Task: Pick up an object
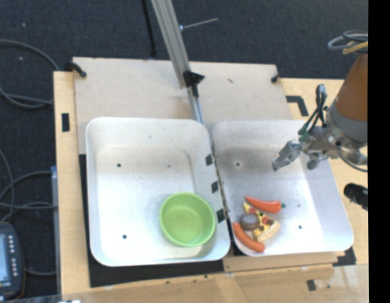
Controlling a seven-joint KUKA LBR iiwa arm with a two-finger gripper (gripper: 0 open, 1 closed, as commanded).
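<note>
The approach step is judged in hand: the gripper (297, 157) is held over the upper part of the right bin (321, 197), fingers spread and nothing between them, well apart from the toy food pile (256, 224) near that bin's front left corner. A move toward the pile, then a descent, would be called for next. Individual pieces there are hard to distinguish; a green bowl (187, 218) sits in the left bin (119, 150).

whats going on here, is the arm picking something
The arm's gripper hovers over the right bin, holding nothing visible. A small pile of toy food lies at that bin's near left corner, below and left of the gripper. A green bowl sits in the left bin, untouched.
</note>
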